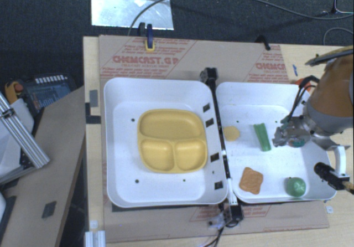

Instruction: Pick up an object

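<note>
A KUKA arm [332, 96] reaches in from the right over the surface, its pincer [290, 136] hanging low in the right bin [243, 96], in that bin's right half. The nearest candidate for the pick is a green stick [261, 137], lying just to the pincer's left in the camera view, close beside it but apart from it. The stick's long axis runs roughly up and down the picture, tilted slightly, so it lies across the direction in which the pincer would have to shift to reach it. Whether the pincer is spread or clenched cannot be told from this slanted view; nothing is visibly caught in it.

Three other objects share the bin: a pale yellow round piece [231, 133] near the divider, an orange biscuit-like piece [251, 180] toward the front edge, and a green ball [296, 186] at the front right, below the pincer in the picture. A yellow compartment tray [170, 140] sits alone in the left bin [119, 129]. By the look of things, the pick is not yet made.
</note>
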Controlling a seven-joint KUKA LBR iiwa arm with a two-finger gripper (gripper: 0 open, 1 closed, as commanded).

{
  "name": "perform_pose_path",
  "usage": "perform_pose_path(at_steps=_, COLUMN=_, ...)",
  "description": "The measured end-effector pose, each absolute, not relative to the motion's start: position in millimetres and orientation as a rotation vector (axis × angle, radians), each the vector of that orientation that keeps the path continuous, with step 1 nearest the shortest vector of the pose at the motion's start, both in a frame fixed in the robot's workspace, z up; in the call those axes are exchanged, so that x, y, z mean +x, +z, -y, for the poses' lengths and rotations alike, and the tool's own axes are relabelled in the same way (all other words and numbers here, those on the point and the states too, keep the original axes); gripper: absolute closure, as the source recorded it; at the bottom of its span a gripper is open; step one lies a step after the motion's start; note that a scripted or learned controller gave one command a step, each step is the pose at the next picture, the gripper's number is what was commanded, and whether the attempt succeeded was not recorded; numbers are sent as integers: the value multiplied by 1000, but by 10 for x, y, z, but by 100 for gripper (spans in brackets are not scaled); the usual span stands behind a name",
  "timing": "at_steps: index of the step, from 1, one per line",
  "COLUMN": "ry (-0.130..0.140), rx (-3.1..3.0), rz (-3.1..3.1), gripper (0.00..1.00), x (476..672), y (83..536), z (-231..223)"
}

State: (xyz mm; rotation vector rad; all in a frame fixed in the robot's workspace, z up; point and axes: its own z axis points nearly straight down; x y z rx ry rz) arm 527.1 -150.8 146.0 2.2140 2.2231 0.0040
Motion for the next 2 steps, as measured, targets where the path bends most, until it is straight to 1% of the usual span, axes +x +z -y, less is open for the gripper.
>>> perform_pose_path(at_steps=2, ry=7, rx=2210, rz=-2221, gripper=100, x=5330, y=2741, z=1578)
